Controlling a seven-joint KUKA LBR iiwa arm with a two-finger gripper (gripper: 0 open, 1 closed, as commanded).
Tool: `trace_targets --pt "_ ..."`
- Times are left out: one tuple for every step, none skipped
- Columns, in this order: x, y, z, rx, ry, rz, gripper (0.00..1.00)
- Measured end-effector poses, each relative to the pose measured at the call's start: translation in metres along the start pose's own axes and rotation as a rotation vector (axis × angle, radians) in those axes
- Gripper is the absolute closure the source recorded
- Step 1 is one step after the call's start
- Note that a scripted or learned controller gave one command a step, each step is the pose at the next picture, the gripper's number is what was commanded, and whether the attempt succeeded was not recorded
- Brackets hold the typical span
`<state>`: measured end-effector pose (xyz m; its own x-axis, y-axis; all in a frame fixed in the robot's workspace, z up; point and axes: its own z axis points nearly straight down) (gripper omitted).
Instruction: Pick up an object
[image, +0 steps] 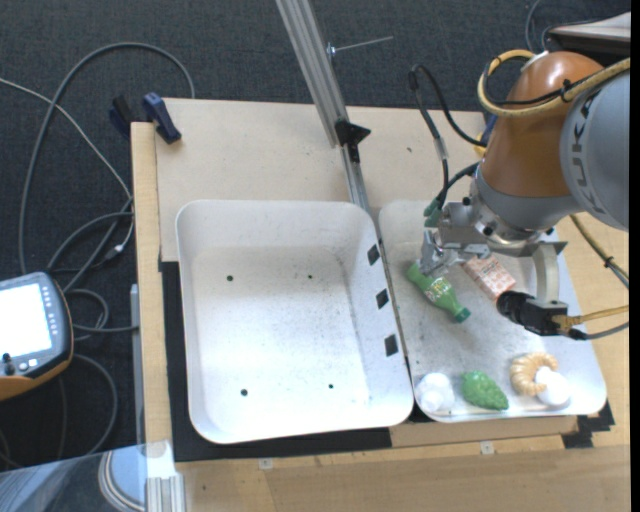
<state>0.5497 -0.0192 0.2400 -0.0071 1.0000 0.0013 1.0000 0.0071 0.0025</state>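
Probably main risk was slip. Jaws hung low at upper end of green bottle (438, 290), which lay slanted near left wall of right bin (482, 342); whether jaws were wide or narrow, could not tell. Bottle looked round and smooth, so pinch at end could roll it away. Pink packet (490, 277) lay just beside and could get caught too. Count: one bottle, one packet; along front edge one white ball (435, 392), one green lump (484, 390), one tan ring (528, 368), one white egg-shaped piece (552, 389).

bottle (437, 290) in right bin (480, 345), packet (490, 277) just behind
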Motion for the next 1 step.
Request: trace_targets --pt "0.0391 0.0288 0.0008 -0.001 0.0 0.001 1.0"
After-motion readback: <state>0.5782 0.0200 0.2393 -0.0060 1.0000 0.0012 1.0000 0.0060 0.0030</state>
